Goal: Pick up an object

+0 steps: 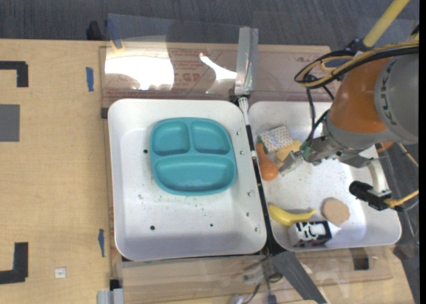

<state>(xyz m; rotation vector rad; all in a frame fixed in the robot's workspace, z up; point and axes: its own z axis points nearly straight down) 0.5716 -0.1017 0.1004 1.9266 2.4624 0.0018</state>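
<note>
My gripper (293, 161) is low in the right bin (373, 229), at its upper left part, on the end of the grey arm with the orange band (356, 106). It sits right against a small yellow piece (286, 153), beside a patterned packet (275, 139) and an orange carrot-shaped toy (267, 167). Whether it holds any of them cannot be made out. Nearer the front of that bin lie a yellow banana (290, 215), a round tan piece (337, 211) and a black-and-white item (311, 231).
The left bin (126, 183) holds a teal divided plate (193, 156). A raised divider (254, 163) separates the two bins. Cables and a yellow pole (396, 6) hang at the upper right. Clear plastic sheeting (173, 63) stands behind the bins.
</note>
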